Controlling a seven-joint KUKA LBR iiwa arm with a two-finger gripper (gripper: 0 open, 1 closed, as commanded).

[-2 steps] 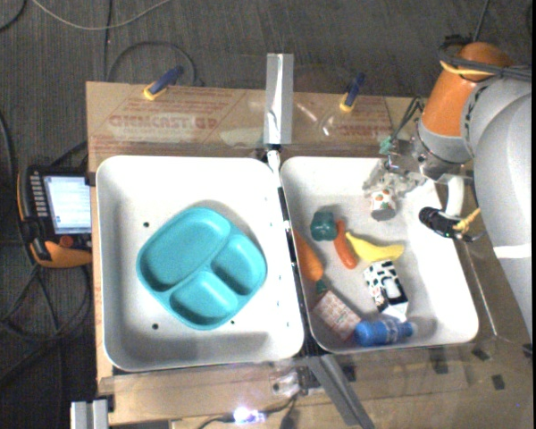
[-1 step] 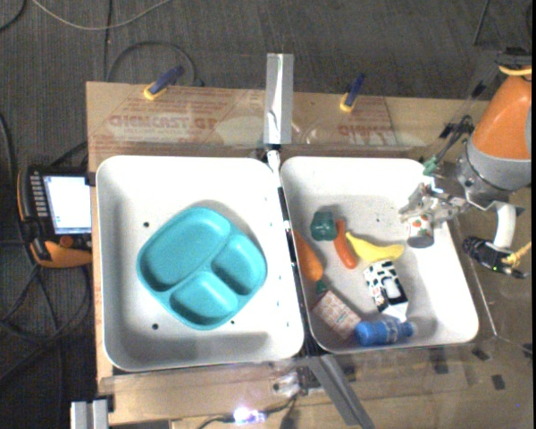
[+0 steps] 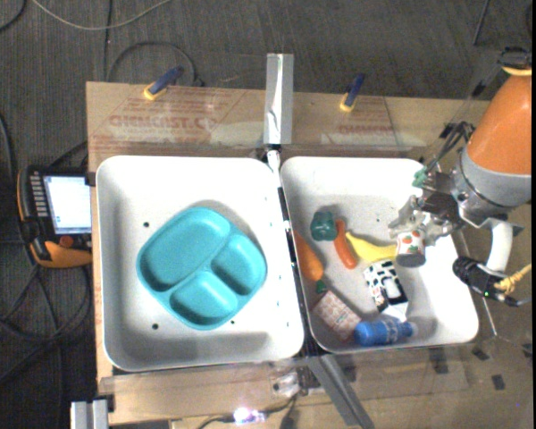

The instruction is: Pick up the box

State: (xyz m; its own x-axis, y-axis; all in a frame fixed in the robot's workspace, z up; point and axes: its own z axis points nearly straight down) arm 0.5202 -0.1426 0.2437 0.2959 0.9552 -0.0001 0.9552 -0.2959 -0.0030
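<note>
Down at the front of the right bin (image 3: 447, 172) sits the box (image 3: 337, 314), a small brownish printed carton lying flat near the bin's front-left corner. Its long axis runs diagonal, from upper left toward lower right, pointing roughly at the blue bottle (image 3: 384, 331) that lies just beside it. Above it there's an orange carrot-looking thing (image 3: 309, 259), and a black-and-white pack (image 3: 386, 287) off to its right.

The gripper (image 3: 413, 242) is well apart from the box, hovering over the right half of the bin near a banana (image 3: 372, 248), with a small white-and-red object right under its tip. Can't tell if it's open or closed, it's a blur of metal bits from this angle.

So I'd say we're at the approach step, nothing picked yet. Next move looks like: swing left and toward the front, line up across the box's short side, then drop straight down. Tight spot, bottle and bin wall crowd it, so a sloppy descent could bump either.
</note>
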